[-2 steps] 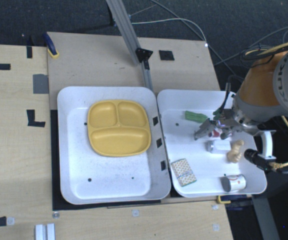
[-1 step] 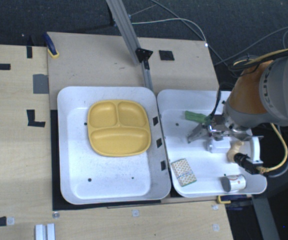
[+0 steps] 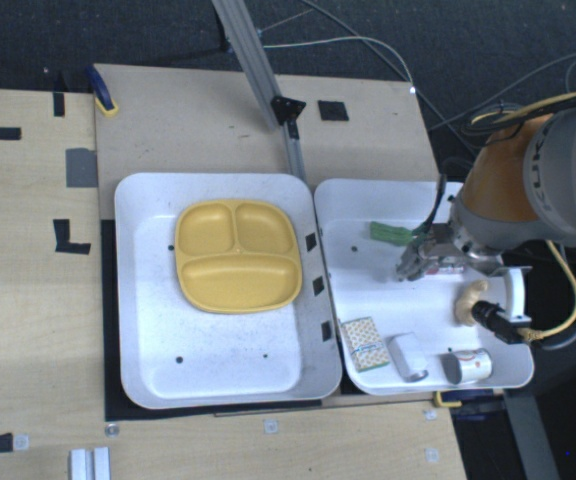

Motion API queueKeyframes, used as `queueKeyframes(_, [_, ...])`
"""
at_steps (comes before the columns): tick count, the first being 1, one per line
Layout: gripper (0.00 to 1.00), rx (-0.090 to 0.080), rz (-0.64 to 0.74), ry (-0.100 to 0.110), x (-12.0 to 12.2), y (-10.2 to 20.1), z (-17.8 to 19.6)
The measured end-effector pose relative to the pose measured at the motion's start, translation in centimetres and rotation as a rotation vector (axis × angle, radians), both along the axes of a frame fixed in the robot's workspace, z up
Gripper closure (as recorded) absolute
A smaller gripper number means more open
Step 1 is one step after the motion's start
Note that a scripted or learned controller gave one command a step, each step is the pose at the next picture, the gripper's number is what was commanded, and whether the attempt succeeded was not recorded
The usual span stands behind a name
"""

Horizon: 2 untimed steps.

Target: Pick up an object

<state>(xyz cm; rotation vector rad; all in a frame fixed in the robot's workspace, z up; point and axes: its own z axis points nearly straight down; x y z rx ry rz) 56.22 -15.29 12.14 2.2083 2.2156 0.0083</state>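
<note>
The grey KUKA arm with its orange band (image 3: 498, 183) reaches in from the right over the right-hand shallow white bin (image 3: 353, 200), and its two-finger gripper (image 3: 416, 265) hangs low above the bin floor, in the upper middle of that bin. The gripper reads as a dark, blurred cluster, so I cannot tell how it is set, nor whether anything is caught in it.

Just up and to the left of the gripper lies a small green elongated object (image 3: 389, 233), near it, though whether it touches the gripper cannot be made out. To the gripper's right and a little lower sits a small tan rounded object (image 3: 467, 304), beside the arm's black and white wrist fittings. Below the gripper, towards the near edge of the bin, lie three more things in a row: a flat square packet with a speckled pale pattern (image 3: 364, 343), a small grey blocky piece (image 3: 405, 356) just right of it, and a short silver-and-white cylinder (image 3: 467, 366) lying on its side (the furthest right of the three).

Well to the gripper's left, in the left-hand shallow white bin (image 3: 138, 298), rests a yellow plastic plate with three compartments (image 3: 238, 255), sitting flat in the upper half of that bin.
</note>
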Motion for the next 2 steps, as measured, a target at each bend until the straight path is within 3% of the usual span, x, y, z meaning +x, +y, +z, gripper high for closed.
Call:
queueKeyframes(1, [1.00, 0.005, -0.002, 0.012, 0.3, -0.5, 4.4])
queueKeyframes(2, [1.00, 0.004, -0.002, 0.009, 1.4, -0.9, 9.5])
